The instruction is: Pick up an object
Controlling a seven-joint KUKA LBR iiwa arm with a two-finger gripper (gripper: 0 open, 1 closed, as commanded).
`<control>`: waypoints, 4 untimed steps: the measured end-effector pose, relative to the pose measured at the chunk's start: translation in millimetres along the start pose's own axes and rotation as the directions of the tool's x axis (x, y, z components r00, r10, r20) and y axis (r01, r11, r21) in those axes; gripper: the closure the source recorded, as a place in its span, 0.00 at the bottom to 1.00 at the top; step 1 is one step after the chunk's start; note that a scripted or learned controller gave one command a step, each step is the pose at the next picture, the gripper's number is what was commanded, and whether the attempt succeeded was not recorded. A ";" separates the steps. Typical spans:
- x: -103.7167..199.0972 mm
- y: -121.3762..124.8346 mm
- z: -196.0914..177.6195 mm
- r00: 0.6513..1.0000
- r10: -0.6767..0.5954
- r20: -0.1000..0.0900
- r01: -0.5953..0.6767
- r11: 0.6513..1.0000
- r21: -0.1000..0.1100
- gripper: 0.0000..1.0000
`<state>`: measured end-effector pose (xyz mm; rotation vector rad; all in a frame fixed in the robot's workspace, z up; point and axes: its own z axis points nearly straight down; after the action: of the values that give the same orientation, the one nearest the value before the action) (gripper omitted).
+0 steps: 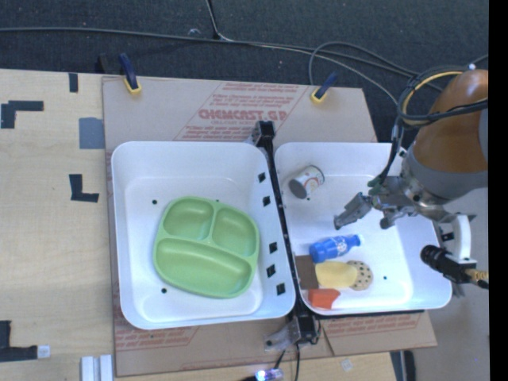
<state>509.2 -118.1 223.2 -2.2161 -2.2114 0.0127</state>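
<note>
My pincer [367,211] hangs over the right bin [397,292], toward its far-right part, with its two fingers spread apart and nothing between them: one finger [350,213] juts out to the left, the other [390,219] sits closer to my wrist. The nearest thing I could take is the blue bottle [333,247], lying on its side on the bin floor just below and a little to the left of my pincer as the camera sees it. Its long axis runs nearly left to right, tilted slightly upward at the right end, where the paler cap is. Just beneath it lie a yellow toy [337,274] with a spotted round piece [361,275] at its right end, and a red piece [323,298] at the bin's near edge. A small can [305,181] lies well apart, up and left of me. I judge that I need to shift toward the bottle and turn my fingers across its short width, so they close on its sides rather than its ends
</note>
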 end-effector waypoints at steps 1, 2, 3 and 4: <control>0.3 2.4 -5.7 1.000 -0.004 0.002 0.004 1.000 -0.011 0.00; 3.8 1.7 38.1 1.000 -0.003 0.001 0.003 1.000 -0.008 0.00; 6.0 -6.9 99.5 1.000 -0.003 0.000 0.003 1.000 -0.005 0.00; 6.1 -5.1 137.7 1.000 -0.001 0.001 0.001 1.000 -0.015 0.00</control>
<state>502.2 -111.7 85.6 -2.2232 -2.2207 -0.0026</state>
